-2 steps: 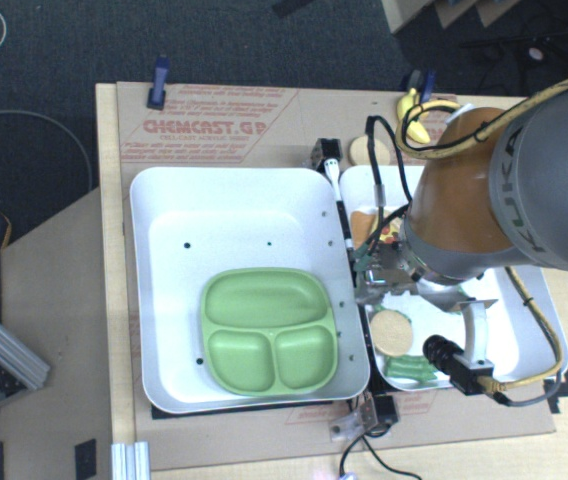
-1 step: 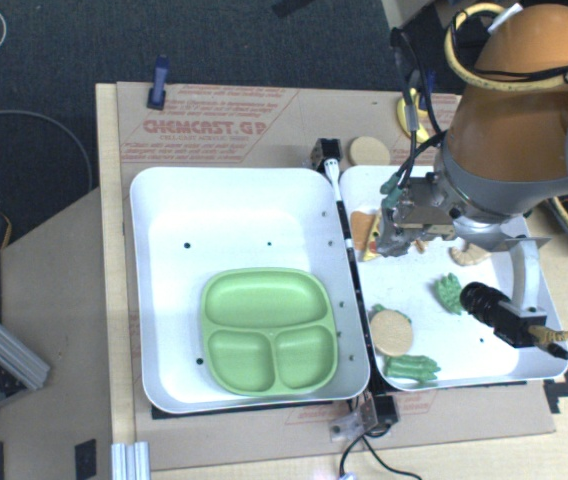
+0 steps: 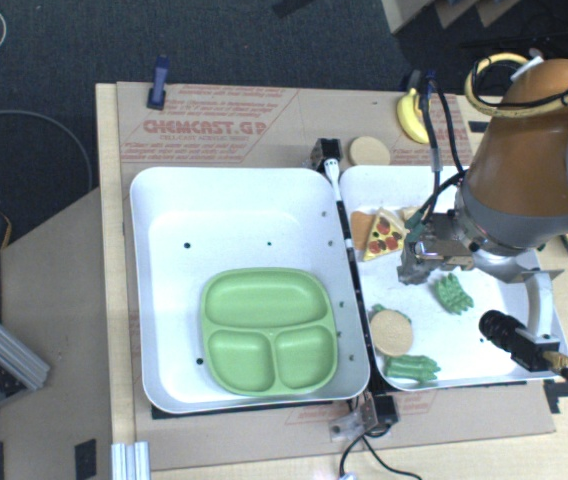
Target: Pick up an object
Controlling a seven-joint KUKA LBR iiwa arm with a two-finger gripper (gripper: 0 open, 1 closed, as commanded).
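Observation:
My gripper (image 3: 419, 265) hangs low over the middle of the right bin (image 3: 504, 363), under the grey and orange arm. A toy pizza slice (image 3: 379, 233) lies just to its upper left, near the bin's left wall. A green leafy toy (image 3: 453, 294) sits right beside the gripper on its lower right. Lower down lie a round tan cookie (image 3: 394, 332) and a green pea-pod-like toy (image 3: 413, 368) at the front rim. Nothing shows between the fingers.
The left bin (image 3: 164, 268) holds a green divided plate (image 3: 267, 330). Outside the bins, on the cardboard behind, lie a yellow banana (image 3: 411, 115), a tan disc (image 3: 369, 152) and a blue clip (image 3: 158, 82).

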